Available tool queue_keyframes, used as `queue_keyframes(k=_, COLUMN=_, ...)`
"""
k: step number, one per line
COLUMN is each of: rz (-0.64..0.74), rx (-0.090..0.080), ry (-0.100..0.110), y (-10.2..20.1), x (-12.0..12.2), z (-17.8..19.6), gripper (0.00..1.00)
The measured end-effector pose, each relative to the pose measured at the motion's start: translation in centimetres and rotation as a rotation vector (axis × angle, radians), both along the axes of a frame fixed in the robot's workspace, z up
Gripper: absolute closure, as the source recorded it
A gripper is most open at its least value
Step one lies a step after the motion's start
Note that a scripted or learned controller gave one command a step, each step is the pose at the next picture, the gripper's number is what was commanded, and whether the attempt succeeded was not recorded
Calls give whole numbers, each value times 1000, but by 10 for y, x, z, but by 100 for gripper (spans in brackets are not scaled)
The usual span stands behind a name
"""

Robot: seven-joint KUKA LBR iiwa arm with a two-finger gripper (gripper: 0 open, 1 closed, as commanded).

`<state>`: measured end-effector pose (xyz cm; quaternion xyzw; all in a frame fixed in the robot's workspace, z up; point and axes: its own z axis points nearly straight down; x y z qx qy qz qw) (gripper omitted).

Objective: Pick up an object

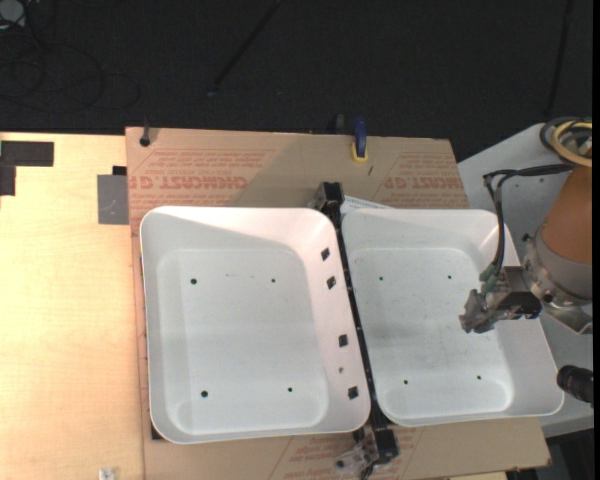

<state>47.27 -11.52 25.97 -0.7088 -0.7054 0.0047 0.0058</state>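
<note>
Apparently the gripper (477,315) hung over the right bin (420,408), grip state unreadable, approach step, needing a target object before descending.

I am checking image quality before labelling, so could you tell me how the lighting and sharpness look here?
Camera view: the left bin is brightly lit, near glare at its upper wall; the right bin looks greyer; the gripper is small and soft; the background is very dark.
</note>
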Motion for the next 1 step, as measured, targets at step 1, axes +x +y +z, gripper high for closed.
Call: queue_keyframes(k=1, rz=2, rx=1, ry=0, y=-25, x=0, z=-109, gripper=100)
